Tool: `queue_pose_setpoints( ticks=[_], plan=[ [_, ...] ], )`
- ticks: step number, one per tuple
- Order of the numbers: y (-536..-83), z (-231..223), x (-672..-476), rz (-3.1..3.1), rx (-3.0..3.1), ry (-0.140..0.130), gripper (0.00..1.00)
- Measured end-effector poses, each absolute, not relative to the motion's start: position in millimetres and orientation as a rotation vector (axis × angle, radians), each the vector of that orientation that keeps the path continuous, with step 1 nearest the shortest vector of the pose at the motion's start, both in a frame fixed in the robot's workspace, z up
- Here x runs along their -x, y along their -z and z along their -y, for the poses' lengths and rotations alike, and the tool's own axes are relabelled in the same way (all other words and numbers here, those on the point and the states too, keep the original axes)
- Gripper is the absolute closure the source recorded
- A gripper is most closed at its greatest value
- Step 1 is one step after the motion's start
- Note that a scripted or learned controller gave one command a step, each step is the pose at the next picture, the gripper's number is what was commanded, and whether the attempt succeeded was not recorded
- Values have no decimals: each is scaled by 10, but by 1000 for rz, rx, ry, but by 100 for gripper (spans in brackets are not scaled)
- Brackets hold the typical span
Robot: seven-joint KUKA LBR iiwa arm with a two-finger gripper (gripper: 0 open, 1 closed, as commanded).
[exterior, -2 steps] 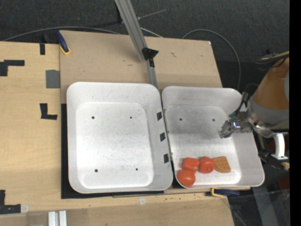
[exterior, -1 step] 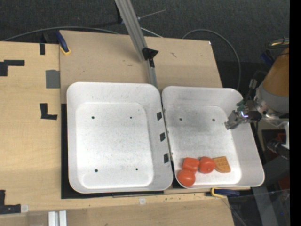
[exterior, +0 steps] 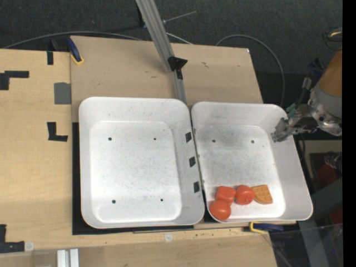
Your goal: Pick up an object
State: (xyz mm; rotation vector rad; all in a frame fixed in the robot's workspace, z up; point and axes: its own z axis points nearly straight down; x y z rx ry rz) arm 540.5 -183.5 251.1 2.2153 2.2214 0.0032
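Over the far right rim of the right-hand shallow white plastic bin (exterior: 289, 166), the grey two-finger pincer (exterior: 282, 130) hangs at the end of the grey arm with its orange band (exterior: 334, 79). Whether it is spread or pressed together I cannot tell, as its tip is small and dark against the rim; nothing shows between its tips. Likely it sits there at the bin's edge as a waiting pose before a reach. Down in the near corner of that same bin lie three round red tomato-like pieces (exterior: 229, 199) bunched together and touching, with a flat orange-brown cracker-like piece (exterior: 262, 194) just beside them toward the right wall. These lie well apart from the pincer, along the bin's near edge. The left-hand shallow white bin (exterior: 89, 149) adjoins it.
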Motion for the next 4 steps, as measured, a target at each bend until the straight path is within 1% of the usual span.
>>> queue_pose_setpoints(
  ticks=[1,2,3,4],
  plan=[
    [-2655,1831,-5411,-2223,-2219,0,100],
    [-2508,1312,-5381,-2229,-2218,2,100],
    [-2552,788,-5364,-2231,-2216,0,100],
    [-2586,290,-5393,-2230,-2215,0,100]
  ],
)
